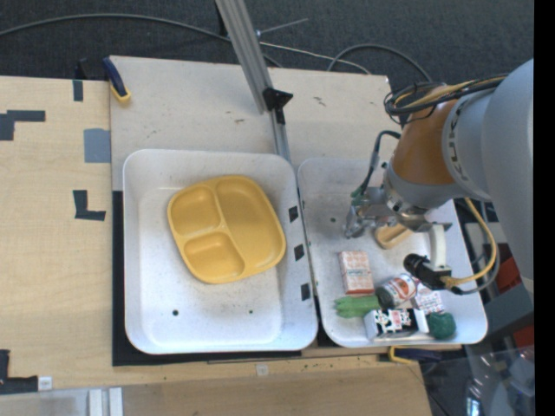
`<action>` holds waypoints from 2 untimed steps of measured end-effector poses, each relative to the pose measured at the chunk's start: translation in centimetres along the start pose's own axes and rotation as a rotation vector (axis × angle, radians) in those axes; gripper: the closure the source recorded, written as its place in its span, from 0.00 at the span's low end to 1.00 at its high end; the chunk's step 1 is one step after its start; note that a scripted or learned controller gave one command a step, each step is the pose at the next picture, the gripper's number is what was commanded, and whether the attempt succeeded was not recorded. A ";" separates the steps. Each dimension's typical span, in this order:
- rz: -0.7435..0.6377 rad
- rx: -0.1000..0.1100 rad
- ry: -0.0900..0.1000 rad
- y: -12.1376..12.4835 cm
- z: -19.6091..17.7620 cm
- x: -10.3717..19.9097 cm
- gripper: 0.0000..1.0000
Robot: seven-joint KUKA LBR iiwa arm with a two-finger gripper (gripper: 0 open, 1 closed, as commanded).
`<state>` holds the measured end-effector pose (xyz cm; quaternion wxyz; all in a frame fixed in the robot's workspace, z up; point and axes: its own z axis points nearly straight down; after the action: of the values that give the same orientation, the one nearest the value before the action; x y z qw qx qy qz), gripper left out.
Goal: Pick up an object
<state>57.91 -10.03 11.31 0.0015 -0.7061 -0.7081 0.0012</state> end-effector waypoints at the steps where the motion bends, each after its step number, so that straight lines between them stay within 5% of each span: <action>1: 0.001 -0.009 -0.001 0.2 -6.3 -0.1 1.00; 2: 0.002 -0.008 -0.001 0.1 -10.8 -0.7 1.00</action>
<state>58.07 -10.76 22.12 -0.0017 -0.7067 -0.7075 -0.0010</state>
